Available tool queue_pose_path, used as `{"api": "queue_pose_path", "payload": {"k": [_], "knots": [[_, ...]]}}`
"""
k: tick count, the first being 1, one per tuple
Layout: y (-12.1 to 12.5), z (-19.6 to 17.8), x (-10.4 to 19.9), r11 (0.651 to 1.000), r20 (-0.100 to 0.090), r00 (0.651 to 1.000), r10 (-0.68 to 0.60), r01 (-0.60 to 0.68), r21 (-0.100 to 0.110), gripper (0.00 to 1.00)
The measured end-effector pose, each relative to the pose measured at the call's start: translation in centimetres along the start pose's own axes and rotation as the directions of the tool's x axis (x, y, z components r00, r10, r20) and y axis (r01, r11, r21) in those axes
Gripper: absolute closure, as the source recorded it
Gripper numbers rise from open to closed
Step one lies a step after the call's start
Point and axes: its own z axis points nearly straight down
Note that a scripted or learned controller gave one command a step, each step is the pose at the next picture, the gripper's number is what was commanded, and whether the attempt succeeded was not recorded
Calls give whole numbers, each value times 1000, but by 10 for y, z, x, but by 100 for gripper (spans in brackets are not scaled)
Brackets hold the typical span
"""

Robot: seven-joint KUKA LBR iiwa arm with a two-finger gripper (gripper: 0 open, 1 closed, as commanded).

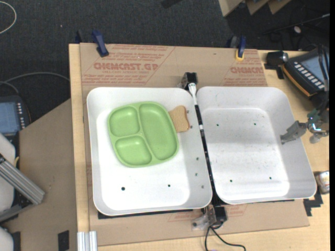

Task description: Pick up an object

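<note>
A green divided plate [143,135] lay in the left bin [104,182], filling much of that bin's upper half, left of the frame's centre. It had three compartments: one small at upper left, one small at lower left, and one long down its right side. Just beside the plate's upper right edge, touching it or nearly so, lay a small tan piece like a slice of toast [180,119], close to the bin's right wall. The lower part of the left bin was bare white, with a couple of small dark dots.

The right bin [293,187] stood against the left one, their rims meeting along a dark strip down the middle of the frame. Its floor was speckled and dotted.

At the right edge of the frame, over the right bin's right rim, a grey metal part of the gripper [296,131] reached in, well apart from the plate and the toast. Too little of it showed to tell how its fingers stood, and nothing could be seen in its grasp.

Both bins rested on a brown cardboard sheet [125,61] printed with red lettering, held at the top edge by a blue clamp [99,43] at upper left.
</note>
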Motion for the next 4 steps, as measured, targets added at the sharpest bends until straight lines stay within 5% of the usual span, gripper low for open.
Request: {"api": "queue_pose_path", "payload": {"k": [1,2,3,4], "knots": [[1,-11,0,1000,2,1000,-1,1,-3,100],[51,-121,-12,1000,7,1000,-3,3,-16,100],[104,-298,-10,1000,9,1000,-4,4,-21,100],[18,-219,30,1000,-5,1000,0,0,10,100]]}}
